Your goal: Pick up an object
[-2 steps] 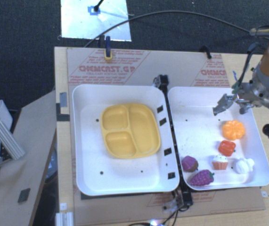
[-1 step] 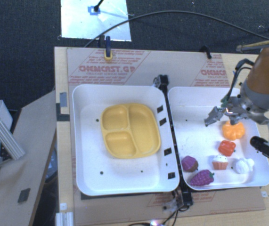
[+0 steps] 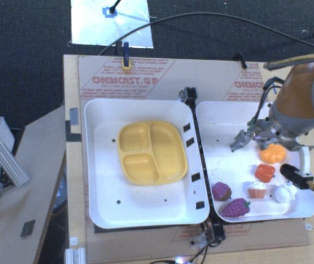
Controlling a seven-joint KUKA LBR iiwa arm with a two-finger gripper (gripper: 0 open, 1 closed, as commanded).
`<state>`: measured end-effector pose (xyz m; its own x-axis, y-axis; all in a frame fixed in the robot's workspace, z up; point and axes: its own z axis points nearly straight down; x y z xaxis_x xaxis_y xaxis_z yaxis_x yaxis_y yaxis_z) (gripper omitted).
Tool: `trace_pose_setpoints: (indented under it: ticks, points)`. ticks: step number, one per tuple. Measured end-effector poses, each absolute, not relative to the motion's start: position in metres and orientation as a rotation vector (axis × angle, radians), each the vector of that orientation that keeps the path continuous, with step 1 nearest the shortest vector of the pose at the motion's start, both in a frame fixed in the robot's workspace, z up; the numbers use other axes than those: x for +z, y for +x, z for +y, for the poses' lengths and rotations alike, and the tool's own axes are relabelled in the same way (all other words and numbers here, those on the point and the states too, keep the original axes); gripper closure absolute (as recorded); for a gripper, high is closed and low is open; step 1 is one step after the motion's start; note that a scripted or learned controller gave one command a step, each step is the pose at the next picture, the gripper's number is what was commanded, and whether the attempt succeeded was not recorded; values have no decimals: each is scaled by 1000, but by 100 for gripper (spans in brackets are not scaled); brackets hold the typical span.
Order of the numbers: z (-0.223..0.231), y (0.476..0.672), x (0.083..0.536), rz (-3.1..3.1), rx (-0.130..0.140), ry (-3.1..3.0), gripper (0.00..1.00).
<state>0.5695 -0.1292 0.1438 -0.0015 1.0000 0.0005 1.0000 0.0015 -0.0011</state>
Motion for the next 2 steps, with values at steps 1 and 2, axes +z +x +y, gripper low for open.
trace_pose_setpoints:
  ticks: [1,2]
  points:
    - [-129,570,92,-2221,1,-2220,0]
    - [-129,571,105,-2223,-2,-2224,100]
